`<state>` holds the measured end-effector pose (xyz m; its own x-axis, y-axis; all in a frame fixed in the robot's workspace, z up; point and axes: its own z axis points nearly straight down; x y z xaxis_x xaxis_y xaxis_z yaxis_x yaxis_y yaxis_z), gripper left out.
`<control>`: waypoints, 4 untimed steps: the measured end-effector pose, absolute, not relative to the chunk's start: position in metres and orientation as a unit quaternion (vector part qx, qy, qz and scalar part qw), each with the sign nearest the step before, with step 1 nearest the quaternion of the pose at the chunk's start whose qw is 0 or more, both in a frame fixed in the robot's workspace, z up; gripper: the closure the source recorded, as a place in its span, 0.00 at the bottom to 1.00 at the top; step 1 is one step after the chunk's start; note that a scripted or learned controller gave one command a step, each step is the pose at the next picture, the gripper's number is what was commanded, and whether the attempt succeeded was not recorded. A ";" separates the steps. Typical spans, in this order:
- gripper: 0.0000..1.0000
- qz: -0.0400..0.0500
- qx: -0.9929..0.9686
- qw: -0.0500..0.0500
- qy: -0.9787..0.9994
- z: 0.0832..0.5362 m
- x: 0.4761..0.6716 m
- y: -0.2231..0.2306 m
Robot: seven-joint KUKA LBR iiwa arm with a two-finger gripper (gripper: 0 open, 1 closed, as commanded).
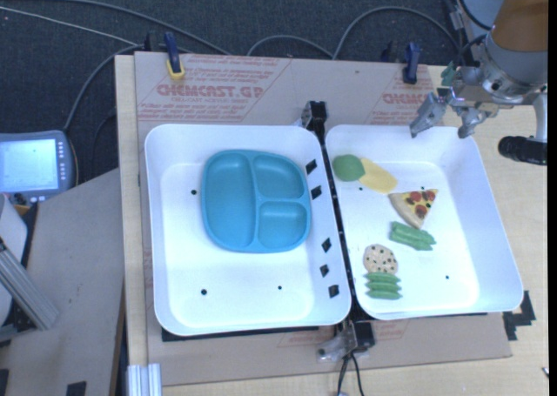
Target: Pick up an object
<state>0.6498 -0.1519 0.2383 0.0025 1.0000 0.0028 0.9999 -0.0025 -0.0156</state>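
Camera view, left to right. Monitor (33, 162) off bench at far left. Left bin (174, 281): blue tray (255, 201), three compartments, lying flat near middle; probably a drop-off spot, nothing on it. Black tape tabs (324, 246) along seam between bins, likely markers. Right bin (487, 238): all pickable toys grouped toward its left half. Green round piece (346, 167) touching yellow piece (379, 178) at top; pizza slice (414, 205) just right and below; green pod (411, 236) under that; cookie (379, 258) touching green peas (383, 285) nearest front edge. Pieces flat, mostly apart, so reachable from above. Claw (452, 117) raised over back rim of right bin, fingers spread wide, holding nothing. Well apart from toys; reads as approach stage, target not yet evident. Clamps (174, 62) pinning board at back edge.
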 end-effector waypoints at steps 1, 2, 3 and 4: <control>0.00 0.000 -0.707 0.001 -0.707 0.247 0.652 -0.152; 0.00 0.001 -0.707 0.001 -0.707 0.189 0.659 -0.153; 0.00 0.001 -0.707 0.002 -0.707 0.136 0.666 -0.160; 0.00 0.001 -0.707 0.001 -0.708 0.086 0.666 -0.159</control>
